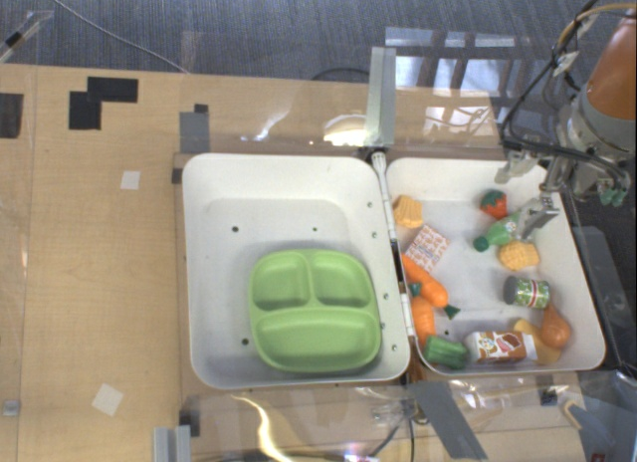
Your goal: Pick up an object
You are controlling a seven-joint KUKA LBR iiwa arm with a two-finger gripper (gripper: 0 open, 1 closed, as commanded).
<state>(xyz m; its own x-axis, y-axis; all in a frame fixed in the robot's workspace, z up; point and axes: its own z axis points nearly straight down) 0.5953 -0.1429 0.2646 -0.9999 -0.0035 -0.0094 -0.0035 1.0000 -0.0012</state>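
Two white bins (299,176) sit on a tan wooden bench (90,281).

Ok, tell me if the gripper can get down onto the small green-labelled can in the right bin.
Probably yes: the green-labelled can lies apart from its neighbours, open from above, just below the gripper.

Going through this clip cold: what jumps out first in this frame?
The big green divided plate lying alone in the left bin draws the eye first. Next is the heap of small toy foods in the right bin: carrots, a corn cob, a can. The gripper hangs over that bin's far right part.
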